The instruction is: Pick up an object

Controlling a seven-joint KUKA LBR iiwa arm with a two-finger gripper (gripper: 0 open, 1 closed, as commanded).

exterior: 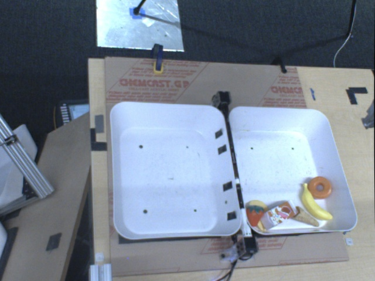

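Presently: 4 items, a banana (315, 204), orange ring (320, 186), small packet (279, 213) and red-orange fruit (255, 211), bunched at 5 o'clock of the right bin (275, 139), likely settled against its wall; jaw state cannot be told.

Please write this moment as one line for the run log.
stage: before pick | right bin: banana, orange ring, small items at the near wall | left bin: beside it | grasp: not yet done

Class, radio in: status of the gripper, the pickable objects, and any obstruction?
Objects clustered in right bin, near corner: banana, orange ring, small packet. All lying free, none gripped. Nothing on top of them.
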